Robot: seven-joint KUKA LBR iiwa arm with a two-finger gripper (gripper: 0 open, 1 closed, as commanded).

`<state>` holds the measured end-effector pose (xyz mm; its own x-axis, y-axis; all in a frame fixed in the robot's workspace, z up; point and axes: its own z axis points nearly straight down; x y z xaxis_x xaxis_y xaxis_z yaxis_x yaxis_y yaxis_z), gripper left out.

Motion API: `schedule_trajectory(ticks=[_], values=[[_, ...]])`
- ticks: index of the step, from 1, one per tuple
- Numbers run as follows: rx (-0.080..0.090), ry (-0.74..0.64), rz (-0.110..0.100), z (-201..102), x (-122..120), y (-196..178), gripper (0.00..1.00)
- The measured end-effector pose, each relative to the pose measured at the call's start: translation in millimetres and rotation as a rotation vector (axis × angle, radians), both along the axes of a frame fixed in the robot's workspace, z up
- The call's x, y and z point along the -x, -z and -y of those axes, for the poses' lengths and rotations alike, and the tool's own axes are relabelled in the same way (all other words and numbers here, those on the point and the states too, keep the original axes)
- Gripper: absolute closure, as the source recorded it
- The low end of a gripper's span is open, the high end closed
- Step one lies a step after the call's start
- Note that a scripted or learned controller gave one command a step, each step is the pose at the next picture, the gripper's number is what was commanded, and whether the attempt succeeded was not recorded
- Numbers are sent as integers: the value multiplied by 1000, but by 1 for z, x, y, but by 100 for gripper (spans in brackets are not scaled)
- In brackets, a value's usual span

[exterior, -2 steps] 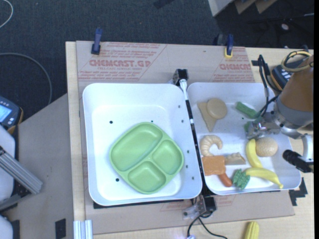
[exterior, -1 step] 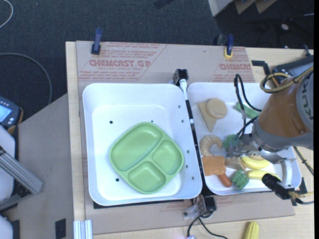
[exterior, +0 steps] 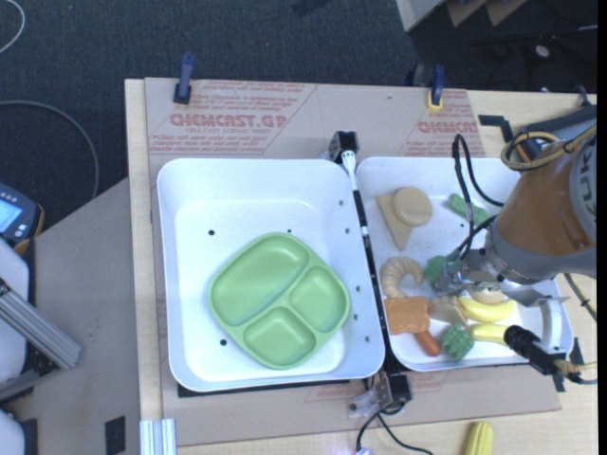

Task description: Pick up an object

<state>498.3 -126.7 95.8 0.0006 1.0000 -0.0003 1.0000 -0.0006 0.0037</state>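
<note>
The grey arm with its orange band reaches into the right-hand shallow white bin [exterior: 555, 335], and its two-finger gripper [exterior: 462, 275] sits low among the toy food, just beside a small green leafy plastic piece [exterior: 438, 271] and above a yellow plastic banana [exterior: 486, 309]; whether it is apart or together I cannot tell, since the wrist covers it. To do this pick well, I would judge it best to settle on one item, centre over it and close squarely, because the pieces crowd each other and a neighbour could be nudged. The banana, a likely target, is a smooth curved glossy yellow shape lying flat near the bin's front, close to an orange plastic slab [exterior: 409, 315]. The left-hand bin [exterior: 180, 254] holds a pale green divided plate [exterior: 278, 298]
</note>
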Motion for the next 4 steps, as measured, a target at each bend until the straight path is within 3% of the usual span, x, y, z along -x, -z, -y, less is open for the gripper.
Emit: schedule_trajectory(ticks=[1,2,3,4], values=[[13,6,15,105,-24,-142,100],[-2,-4,-4,88,-71,17,100],[-2,-5,-5,-8,-36,10,100],[-1,-3,-3,-27,-26,-20,100]])
